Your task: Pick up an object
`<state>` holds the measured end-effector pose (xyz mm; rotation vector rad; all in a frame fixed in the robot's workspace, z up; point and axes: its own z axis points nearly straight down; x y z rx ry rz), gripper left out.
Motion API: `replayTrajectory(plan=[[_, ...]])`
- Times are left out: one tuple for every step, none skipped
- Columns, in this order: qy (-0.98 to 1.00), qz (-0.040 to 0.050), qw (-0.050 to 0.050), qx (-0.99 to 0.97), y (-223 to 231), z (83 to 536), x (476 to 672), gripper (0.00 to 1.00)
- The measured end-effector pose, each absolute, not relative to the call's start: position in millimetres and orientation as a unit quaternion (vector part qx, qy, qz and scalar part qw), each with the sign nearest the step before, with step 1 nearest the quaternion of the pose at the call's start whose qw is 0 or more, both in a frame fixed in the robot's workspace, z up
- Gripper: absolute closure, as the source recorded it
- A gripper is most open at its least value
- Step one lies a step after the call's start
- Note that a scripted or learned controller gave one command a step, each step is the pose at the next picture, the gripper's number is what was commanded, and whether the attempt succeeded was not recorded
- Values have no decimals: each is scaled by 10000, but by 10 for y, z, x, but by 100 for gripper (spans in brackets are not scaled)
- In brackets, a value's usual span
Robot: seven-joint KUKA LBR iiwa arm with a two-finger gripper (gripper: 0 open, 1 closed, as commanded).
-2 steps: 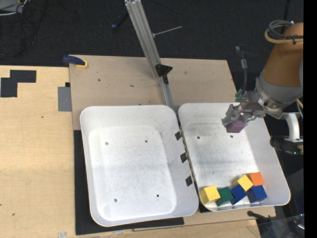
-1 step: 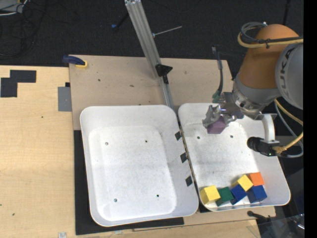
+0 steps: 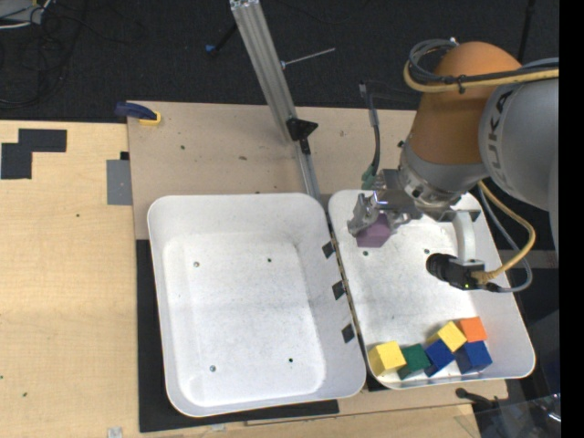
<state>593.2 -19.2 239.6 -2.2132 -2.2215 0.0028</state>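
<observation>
- Over the right bin's [image 3: 511, 359] far left corner: gripper [image 3: 368, 215], fingers closed around a purple block [image 3: 374, 234], which sits directly beneath them.
- Near corner of the same bin, well apart: yellow, green, blue and orange blocks [image 3: 436, 349].
- Beside it: left bin [image 3: 173, 235].

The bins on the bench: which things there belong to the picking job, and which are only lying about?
Part of the job:
- gripper
- purple block just under the gripper
- right bin

Lying about:
- yellow, green, blue and orange blocks heaped in the right bin's near corner
- left bin
- metal rail
</observation>
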Motion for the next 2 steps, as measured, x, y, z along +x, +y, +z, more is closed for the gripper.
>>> replayTrajectory(plan=[[-7087, 4, 16, -7055, 314, 2454, 6000, 100], [-7084, 9, 18, -7059, 777, 2464, 5956, 100]])
